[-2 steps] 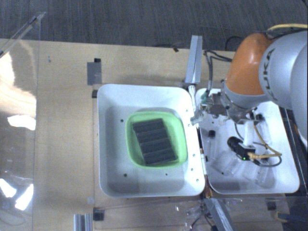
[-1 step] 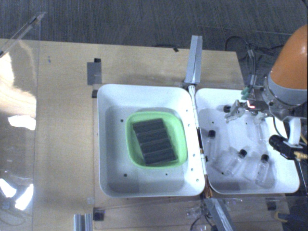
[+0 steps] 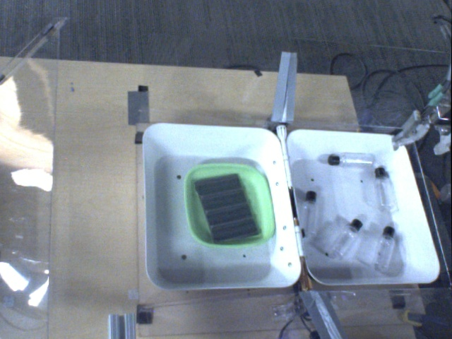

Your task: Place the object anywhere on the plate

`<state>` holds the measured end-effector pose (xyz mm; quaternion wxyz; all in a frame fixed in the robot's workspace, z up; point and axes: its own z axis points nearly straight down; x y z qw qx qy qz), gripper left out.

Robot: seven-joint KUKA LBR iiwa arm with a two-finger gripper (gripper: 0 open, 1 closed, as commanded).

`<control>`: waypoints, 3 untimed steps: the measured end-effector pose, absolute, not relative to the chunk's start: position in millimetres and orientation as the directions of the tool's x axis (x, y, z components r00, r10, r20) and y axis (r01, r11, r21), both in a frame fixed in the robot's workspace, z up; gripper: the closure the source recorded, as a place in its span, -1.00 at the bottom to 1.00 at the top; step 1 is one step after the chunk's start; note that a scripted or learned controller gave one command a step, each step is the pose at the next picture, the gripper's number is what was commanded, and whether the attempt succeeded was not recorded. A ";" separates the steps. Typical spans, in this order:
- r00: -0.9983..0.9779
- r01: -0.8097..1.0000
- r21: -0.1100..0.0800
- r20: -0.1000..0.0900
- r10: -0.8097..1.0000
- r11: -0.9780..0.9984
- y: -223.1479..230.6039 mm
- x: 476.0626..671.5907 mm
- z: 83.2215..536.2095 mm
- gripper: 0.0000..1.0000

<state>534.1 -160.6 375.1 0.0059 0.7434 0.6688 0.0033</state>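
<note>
Gripper (image 3: 422, 123) pokes in at the right edge of the frame as a pale, slanted tip just above the upper right corner of the right bin (image 3: 426, 240), and too little of it shows to tell whether it is open or closed; nothing can be seen held in it. A dark, ribbed rectangular block (image 3: 225, 207) lies flat on the green plate (image 3: 193, 189), turned at a slight slant, its whole outline inside the plate's raised rim. The plate sits on the floor of the left bin (image 3: 151, 210), roughly in the middle, apart from all four walls. In the right bin lie several clear bottles (image 3: 343, 237) with black caps, scattered on their sides: one along the top wall, one near the right wall, and a loose cluster toward the lower right. Both bins stand side by side, touching, on the pale wooden bench (image 3: 85, 189). A grey metal bar (image 3: 286, 85) rises from the seam between them toward the top of the frame.
</note>
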 end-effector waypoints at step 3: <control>0.204 0.979 0.013 -0.003 0.979 -0.204 -200.8 541.6 436.8 -1.00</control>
